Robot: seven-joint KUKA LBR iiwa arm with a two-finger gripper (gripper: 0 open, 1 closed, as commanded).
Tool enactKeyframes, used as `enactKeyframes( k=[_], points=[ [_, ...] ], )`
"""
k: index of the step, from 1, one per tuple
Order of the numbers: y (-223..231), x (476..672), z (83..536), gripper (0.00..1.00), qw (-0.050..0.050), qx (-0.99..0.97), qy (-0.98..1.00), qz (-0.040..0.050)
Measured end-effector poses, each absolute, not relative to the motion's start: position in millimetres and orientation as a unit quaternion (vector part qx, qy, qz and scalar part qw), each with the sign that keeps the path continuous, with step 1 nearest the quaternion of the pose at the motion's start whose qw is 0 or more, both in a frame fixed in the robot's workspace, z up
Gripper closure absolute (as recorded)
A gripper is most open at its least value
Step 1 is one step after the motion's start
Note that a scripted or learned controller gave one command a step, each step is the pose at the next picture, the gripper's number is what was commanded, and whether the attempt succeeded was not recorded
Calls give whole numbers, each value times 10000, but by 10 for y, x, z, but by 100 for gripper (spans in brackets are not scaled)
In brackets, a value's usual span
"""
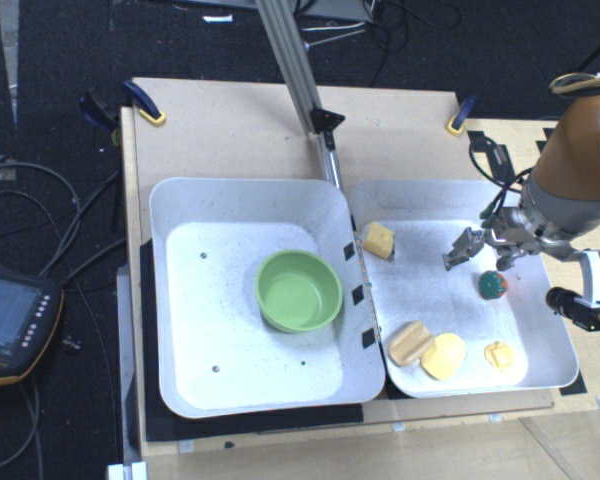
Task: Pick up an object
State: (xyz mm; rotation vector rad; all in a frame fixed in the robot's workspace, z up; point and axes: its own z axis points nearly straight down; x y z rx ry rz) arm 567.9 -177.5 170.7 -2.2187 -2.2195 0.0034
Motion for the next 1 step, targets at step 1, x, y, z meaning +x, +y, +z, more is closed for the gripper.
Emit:
enactKeyframes(
  k=[1],
  points=[
    [-1721, 5679, 1273, 0, 16, -7069, -7073, 10]
  ],
)
